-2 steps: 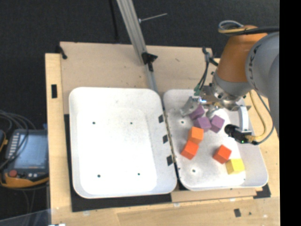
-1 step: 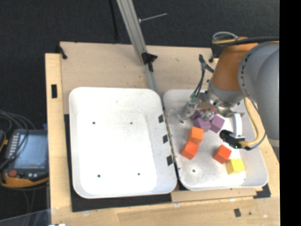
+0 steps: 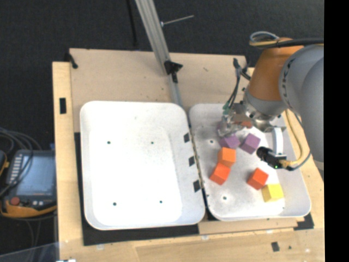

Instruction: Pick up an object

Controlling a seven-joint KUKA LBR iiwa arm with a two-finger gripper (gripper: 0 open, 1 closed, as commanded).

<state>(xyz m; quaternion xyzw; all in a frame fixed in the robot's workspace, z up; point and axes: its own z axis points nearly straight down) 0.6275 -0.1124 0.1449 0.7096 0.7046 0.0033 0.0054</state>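
The right bin (image 3: 218, 119) holds several small blocks. Two purple blocks lie near its middle, one (image 3: 232, 142) just under the gripper and one (image 3: 251, 143) to its right. Two orange blocks (image 3: 227, 155) (image 3: 220, 174) sit below them, a red-orange block (image 3: 258, 178) further right, and a yellow block (image 3: 272, 192) near the front right corner. My gripper (image 3: 228, 125) hangs low over the back part of the right bin, right above the left purple block. The wrist hides how its fingers stand.
The left bin (image 3: 136, 162) lies beside the right one. A slanted metal rail (image 3: 155, 34) runs from the top down to the gap between the bins. A cable and black connector (image 3: 270, 156) trail at the arm's lower right. A handheld pendant (image 3: 27, 182) lies off the bench, left.
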